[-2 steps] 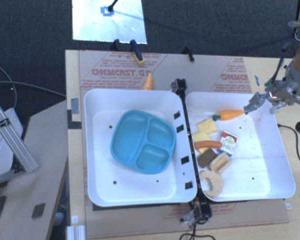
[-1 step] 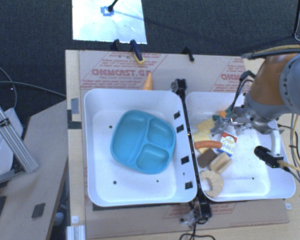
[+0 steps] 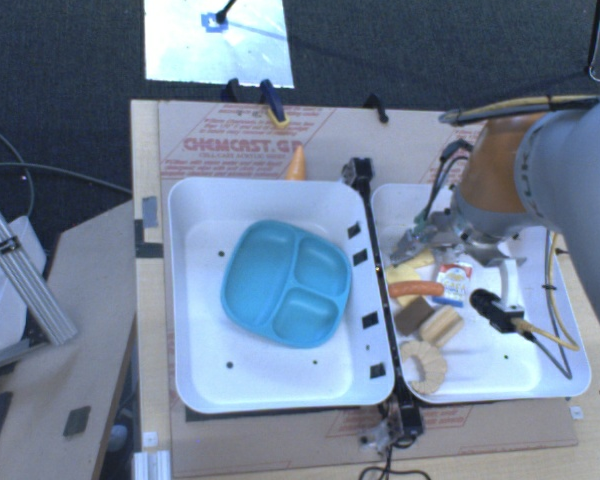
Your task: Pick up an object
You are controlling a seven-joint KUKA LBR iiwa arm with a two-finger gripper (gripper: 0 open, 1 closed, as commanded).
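I see the blue plate (image 3: 287, 282) in the left bin (image 3: 195, 368); right of it, the right bin (image 3: 550, 368) holds toy foods (image 3: 425, 308). The gripper (image 3: 425, 236) hovers over them; I cannot tell its grip.

Both bins, left (image 3: 195, 368) and right (image 3: 550, 363), appear to be smooth white plastic with a slight sheen. The blue divided tray (image 3: 286, 281) is matt to semi-gloss plastic, smooth and moulded. Beneath the bins lies a board (image 3: 242, 140) with brown paper facing, matt, printed in red. The bench top (image 3: 90, 298) looks like pale, dull wood or laminate. The arm (image 3: 565, 163) has a smooth grey painted casing with a satin orange band. The floor (image 3: 60, 58) is dark, rough carpet-like cloth. The square plate (image 3: 217, 26) on it is reflective, metal-like.
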